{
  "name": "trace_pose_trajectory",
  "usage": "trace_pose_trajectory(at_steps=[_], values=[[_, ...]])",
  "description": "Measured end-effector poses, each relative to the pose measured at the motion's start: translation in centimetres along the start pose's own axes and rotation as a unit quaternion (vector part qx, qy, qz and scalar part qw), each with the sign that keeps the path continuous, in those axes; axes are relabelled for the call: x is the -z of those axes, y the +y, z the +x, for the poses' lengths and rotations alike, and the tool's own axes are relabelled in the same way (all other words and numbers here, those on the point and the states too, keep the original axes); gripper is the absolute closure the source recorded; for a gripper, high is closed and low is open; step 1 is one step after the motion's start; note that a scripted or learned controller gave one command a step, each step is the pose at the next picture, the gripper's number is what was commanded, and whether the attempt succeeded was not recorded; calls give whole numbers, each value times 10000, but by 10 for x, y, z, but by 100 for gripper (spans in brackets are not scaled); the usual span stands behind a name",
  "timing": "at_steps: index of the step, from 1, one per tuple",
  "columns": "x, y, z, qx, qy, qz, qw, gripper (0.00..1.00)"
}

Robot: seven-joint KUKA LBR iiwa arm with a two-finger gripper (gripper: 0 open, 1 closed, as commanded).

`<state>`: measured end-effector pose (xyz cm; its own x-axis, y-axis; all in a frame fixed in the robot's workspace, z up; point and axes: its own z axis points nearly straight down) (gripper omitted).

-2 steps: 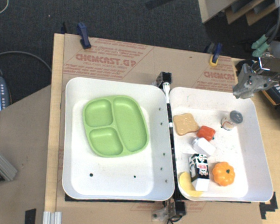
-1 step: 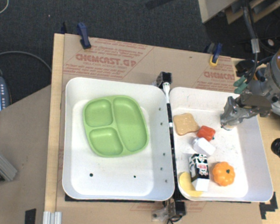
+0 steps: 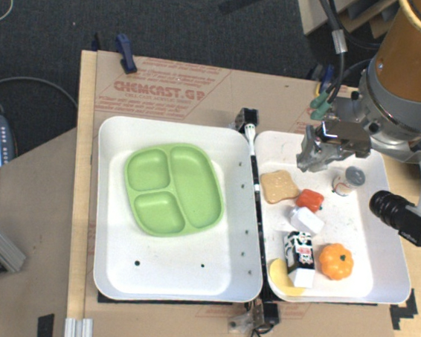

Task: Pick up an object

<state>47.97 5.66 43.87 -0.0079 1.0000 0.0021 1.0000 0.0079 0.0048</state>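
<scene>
A: Where is the gripper [image 3: 315, 158] sitting right now?

B: It is hanging over the right bin [image 3: 377, 290], toward that bin's eleven o'clock corner, with the grey arm [image 3: 397, 101] reaching in from three o'clock. The fingers are pointing down at bare white floor, and nothing is showing between them. How wide they are standing, I cannot tell from this slant.

A: And the things it could pick up?

B: All are lying in the right bin. A tan toast slice [image 3: 279, 186] is resting at about five o'clock from the gripper, near it. A small red block [image 3: 310, 199] is sitting just beside the toast, at its three o'clock. A white piece [image 3: 306, 221] is lying at six o'clock from the red block, close to it. A black-and-white carton [image 3: 302, 252] is lying below that, overlapping a yellow disc [image 3: 283, 278] at the bin's near edge. An orange pumpkin [image 3: 335, 261] is sitting just beside the carton, at its three o'clock. A small grey cap-like item [image 3: 354, 176] is sitting at three o'clock from the gripper, apart from it.

A: Anything in the left bin [image 3: 111, 191]?

B: A green divided plate [image 3: 173, 188] is lying in its upper middle, three compartments showing. Both bins are resting on the brown worktop [image 3: 166, 92].
</scene>
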Motion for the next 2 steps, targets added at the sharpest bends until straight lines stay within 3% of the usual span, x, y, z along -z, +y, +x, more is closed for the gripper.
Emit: trace_pose_trajectory(at_steps=[1,2], values=[[-161,-4,64,-10,-21,116,9999,100],[-222,47,72,-43,-16,51,10000,100]])
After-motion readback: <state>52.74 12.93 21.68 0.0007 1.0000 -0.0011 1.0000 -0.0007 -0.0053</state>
